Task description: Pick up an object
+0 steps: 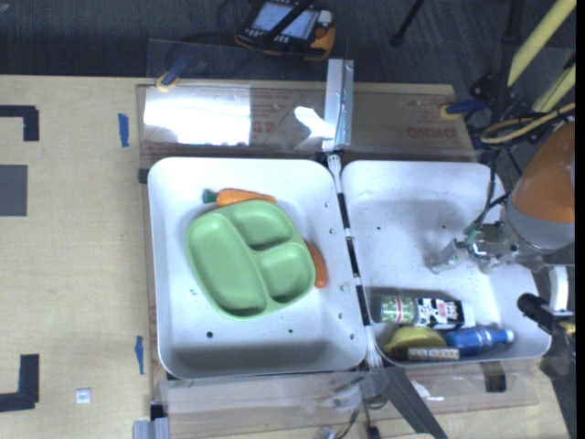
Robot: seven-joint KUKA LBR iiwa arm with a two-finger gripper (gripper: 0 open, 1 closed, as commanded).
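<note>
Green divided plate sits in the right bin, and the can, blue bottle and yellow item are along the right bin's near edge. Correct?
Not quite. The camera view shows the green divided plate in the left bin, not the right. The can, blue bottle and yellow item do lie along the right bin's near edge.

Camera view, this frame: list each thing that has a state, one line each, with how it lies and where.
Green divided plate: flat, face up, in the left bin.
Orange items: lying partly under the plate's edges.
Can: on its side, near edge of the right bin.
Blue bottle: on its side, beside the can.
Yellow object: lying against the bottle.
Pincer: low over the right bin, nothing visibly held.
</note>
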